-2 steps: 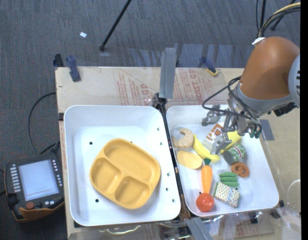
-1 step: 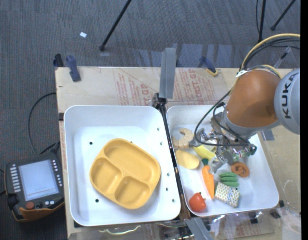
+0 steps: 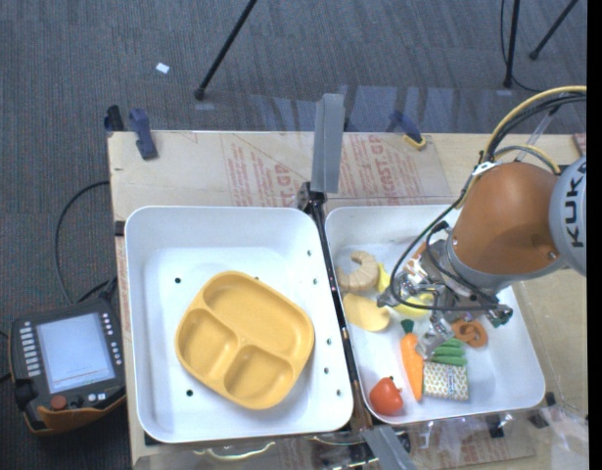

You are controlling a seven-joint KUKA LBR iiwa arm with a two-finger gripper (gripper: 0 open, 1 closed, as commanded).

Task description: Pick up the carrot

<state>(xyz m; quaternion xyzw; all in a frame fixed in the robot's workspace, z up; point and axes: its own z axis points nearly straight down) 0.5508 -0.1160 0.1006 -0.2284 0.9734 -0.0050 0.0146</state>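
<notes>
The carrot [image 3: 412, 366] is orange with a green top and lies lengthwise in the front part of the right bin [image 3: 529, 375], top pointing away from me. My gripper [image 3: 431, 329] hangs low over the bin, just above and right of the carrot's green top, under the orange wrist band [image 3: 504, 225]. Nothing visibly hangs from the gripper. The wrist hides part of the bin's middle.
Round the carrot lie a red tomato [image 3: 386, 396], a patterned square piece [image 3: 444, 381], a green item [image 3: 448, 352], an orange ring [image 3: 471, 333], a pale yellow piece [image 3: 365, 312] and a beige item [image 3: 358, 270]. The left bin [image 3: 150, 262] holds a yellow divided plate [image 3: 244, 338].
</notes>
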